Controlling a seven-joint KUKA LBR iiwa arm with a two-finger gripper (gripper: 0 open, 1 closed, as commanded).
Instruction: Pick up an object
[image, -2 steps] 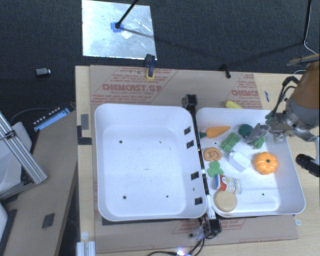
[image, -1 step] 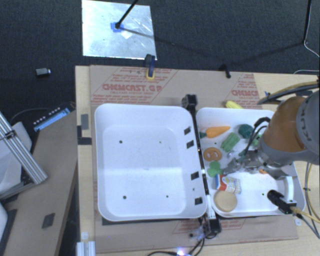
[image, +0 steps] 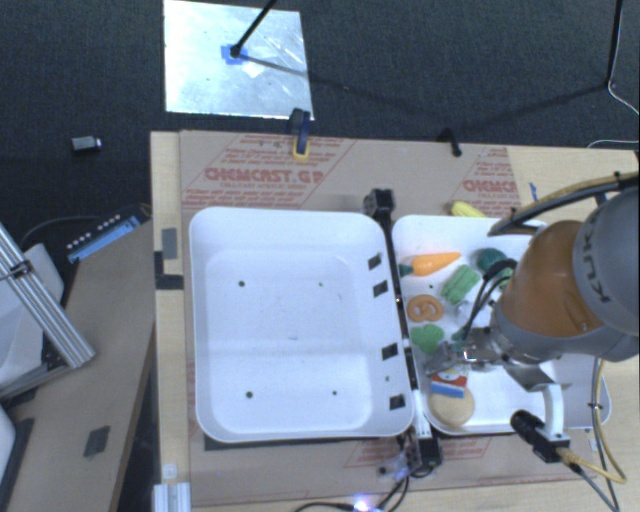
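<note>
camera view: pincer (image: 452, 352) is lowered into the right bin (image: 520, 425); its opening cannot be judged. green object (image: 428, 337) lies just left of it, round tan object (image: 451, 406) just below. no lift yet.

The grey arm (image: 600, 270) reaches in from the right, its orange band (image: 545, 285) just above the wrist, bent downward. The claw (image: 447, 358) sits low at its tip, seemingly pointing left, though its outline is blurred.
</note>
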